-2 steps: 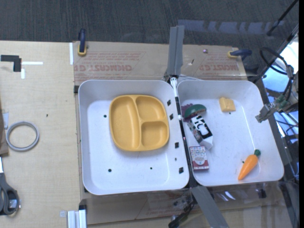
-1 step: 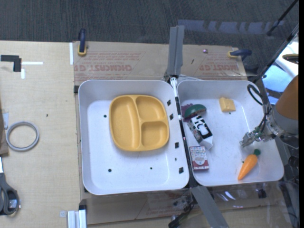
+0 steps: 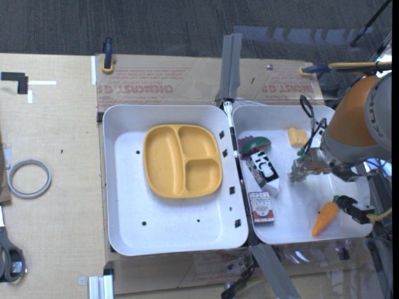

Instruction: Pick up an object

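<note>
The claw (image 3: 299, 169) is hovering over bare floor in the right bin (image 3: 283, 229), apparently grasping nothing; it should be centring over the carrot (image 3: 324, 219) nearby before descending.

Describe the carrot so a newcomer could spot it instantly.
Look in the right-hand white bin, at its near right corner. The carrot lies there, below the tool: a small orange cone with a green top, the only orange piece in that bin.
</note>
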Controlling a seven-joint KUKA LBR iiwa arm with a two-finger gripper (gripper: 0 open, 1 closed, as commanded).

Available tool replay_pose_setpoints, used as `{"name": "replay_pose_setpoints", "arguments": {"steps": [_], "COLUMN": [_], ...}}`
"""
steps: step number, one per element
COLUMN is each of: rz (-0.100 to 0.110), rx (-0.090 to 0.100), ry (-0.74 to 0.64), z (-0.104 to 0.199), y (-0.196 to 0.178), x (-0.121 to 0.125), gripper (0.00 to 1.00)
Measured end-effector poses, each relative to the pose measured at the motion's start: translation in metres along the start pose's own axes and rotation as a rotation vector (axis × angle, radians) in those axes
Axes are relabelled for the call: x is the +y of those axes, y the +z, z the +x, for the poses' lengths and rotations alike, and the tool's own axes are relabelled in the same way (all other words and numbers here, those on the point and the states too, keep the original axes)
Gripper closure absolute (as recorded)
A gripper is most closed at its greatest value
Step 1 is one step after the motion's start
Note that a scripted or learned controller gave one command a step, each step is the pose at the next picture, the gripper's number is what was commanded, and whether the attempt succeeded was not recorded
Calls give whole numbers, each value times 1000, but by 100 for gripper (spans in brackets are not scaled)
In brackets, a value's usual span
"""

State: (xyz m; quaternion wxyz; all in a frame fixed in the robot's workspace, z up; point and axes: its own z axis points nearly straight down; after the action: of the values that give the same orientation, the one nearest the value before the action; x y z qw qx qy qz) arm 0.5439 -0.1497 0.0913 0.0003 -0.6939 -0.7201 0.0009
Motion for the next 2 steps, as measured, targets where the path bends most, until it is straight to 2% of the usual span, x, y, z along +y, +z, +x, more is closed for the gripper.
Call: {"name": "replay_pose_setpoints", "arguments": {"steps": [1,2], "rz": [1,0], "rx": [0,-1], "ry": [-57,132], "z": [-20,19], "y": [0,0], "x": [-5,18], "gripper": [100,100]}}
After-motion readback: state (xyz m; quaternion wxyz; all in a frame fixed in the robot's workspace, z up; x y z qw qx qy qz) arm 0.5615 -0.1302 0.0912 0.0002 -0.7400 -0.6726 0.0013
